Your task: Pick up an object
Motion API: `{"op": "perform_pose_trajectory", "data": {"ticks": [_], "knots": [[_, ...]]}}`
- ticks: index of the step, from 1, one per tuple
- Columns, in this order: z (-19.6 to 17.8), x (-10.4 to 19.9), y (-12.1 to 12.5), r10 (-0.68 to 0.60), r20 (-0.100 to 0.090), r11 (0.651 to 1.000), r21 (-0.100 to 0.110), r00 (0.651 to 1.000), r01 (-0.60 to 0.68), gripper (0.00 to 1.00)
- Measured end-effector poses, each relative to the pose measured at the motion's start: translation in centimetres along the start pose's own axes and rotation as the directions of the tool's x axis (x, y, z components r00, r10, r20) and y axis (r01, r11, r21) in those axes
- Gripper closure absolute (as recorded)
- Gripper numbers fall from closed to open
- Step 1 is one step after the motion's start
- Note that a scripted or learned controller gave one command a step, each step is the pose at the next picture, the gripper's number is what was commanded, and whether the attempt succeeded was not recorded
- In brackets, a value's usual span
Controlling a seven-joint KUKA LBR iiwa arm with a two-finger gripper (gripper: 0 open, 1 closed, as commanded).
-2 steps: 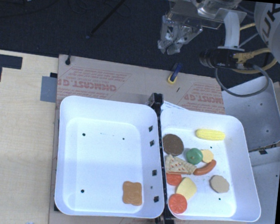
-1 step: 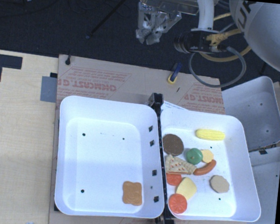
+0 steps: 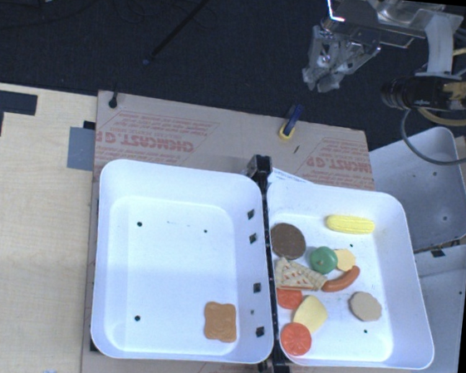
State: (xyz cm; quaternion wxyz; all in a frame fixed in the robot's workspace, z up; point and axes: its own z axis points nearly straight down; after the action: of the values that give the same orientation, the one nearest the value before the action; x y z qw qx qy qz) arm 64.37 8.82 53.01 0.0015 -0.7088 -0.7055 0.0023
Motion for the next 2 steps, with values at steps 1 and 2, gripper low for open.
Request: {"op": "perform_pose_trajectory", "data": {"ticks": [1,2], "knots": [[12.4,1.8,0.0,-0.005,0.001,1.0,0.009,1.0,0.005,1.0],[-1.6,5.2,0.0,-0.008,-0.004,1.0,-0.016,1.0,0.008,1.0]]}}
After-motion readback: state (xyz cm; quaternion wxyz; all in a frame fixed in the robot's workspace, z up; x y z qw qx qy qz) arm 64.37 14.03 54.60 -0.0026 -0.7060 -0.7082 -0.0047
